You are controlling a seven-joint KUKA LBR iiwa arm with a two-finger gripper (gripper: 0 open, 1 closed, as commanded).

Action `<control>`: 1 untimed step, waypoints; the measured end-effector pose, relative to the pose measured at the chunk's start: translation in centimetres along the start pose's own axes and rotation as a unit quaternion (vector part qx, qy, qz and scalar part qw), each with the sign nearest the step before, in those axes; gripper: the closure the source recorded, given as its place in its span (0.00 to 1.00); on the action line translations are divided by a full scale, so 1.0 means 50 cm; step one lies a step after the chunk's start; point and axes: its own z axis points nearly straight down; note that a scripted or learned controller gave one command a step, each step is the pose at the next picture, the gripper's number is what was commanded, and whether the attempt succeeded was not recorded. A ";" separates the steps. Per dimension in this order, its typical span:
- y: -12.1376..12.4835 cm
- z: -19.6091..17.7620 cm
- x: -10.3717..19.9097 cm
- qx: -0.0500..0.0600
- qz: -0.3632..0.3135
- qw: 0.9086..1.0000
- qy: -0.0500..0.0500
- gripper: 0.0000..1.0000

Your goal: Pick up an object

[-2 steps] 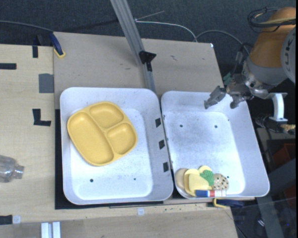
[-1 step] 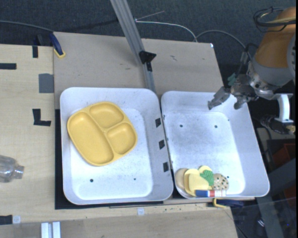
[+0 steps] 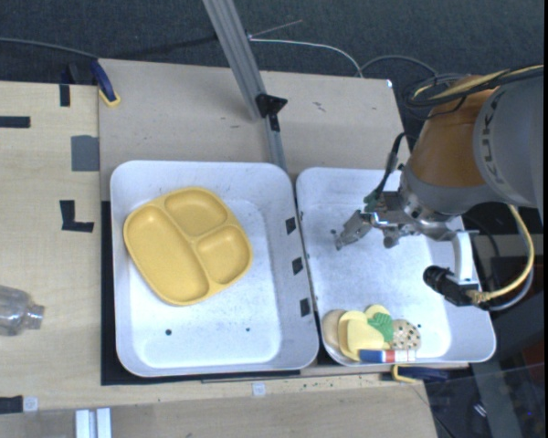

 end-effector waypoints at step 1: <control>0.005 -0.027 -0.007 -0.004 0.001 1.000 -0.001 1.00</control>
